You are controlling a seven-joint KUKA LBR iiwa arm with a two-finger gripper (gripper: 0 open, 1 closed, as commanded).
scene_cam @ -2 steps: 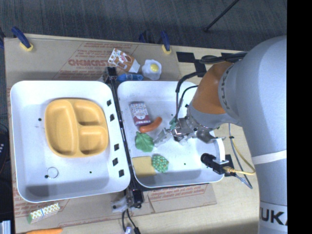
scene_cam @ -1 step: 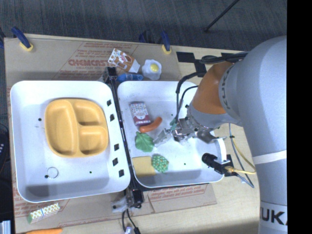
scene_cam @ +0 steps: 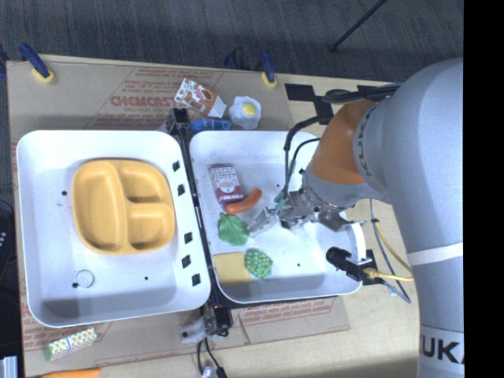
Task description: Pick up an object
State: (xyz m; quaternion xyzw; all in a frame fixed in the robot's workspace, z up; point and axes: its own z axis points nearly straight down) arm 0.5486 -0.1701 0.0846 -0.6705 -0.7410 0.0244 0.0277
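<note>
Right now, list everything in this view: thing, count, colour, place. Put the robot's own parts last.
bins: 2, white, side by side on the bench
divided tray: 1, yellow, in the left bin
small carton: 1, red, right bin, upper left
sausage: 1, orange-red, right bin, below the carton
leafy toy: 1, green, right bin, centre left
flat block: 1, yellow, right bin, lower left
bumpy toy: 1, green, right bin, beside the block
egg toy: 1, white and yellow, bench behind the right bin
snack box: 1, orange and white, bench behind the bins
gripper: 1, metal, low in the right bin beside the leafy toy
arm: 1, grey with orange band, from the right
</note>
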